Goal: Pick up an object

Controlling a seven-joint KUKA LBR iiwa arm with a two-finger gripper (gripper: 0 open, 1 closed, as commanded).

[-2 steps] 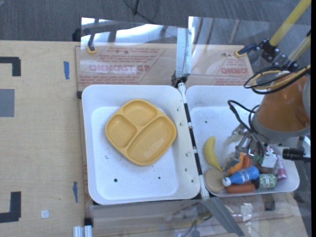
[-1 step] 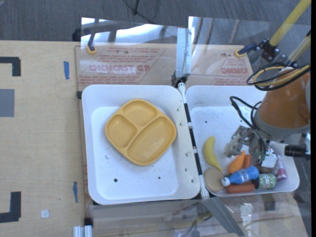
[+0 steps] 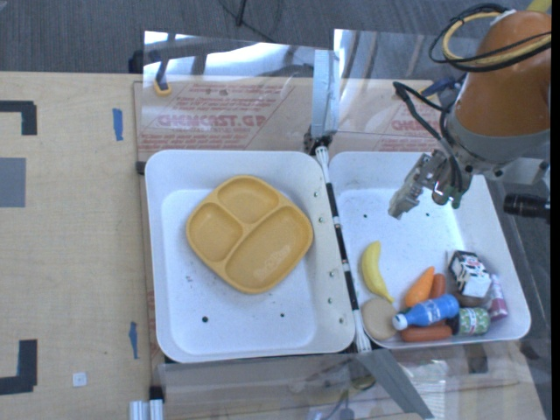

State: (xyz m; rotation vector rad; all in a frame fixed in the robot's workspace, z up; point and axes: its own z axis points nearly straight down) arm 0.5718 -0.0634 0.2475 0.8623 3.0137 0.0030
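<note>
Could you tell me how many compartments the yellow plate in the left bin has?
3: on the yellow plate, two smaller compartments along its upper-left side and one large compartment at lower right.

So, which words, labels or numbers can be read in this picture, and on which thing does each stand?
Red print on the clear panel behind the left bin: seemingly "CHEMCAST GP", faint, so uncertain.
Red print on the clear panel behind the right bin: too washed out to read.
Blue bottle, small can and black-and-white carton: labels too small to read.
Yellow divided plate: no text.
</note>
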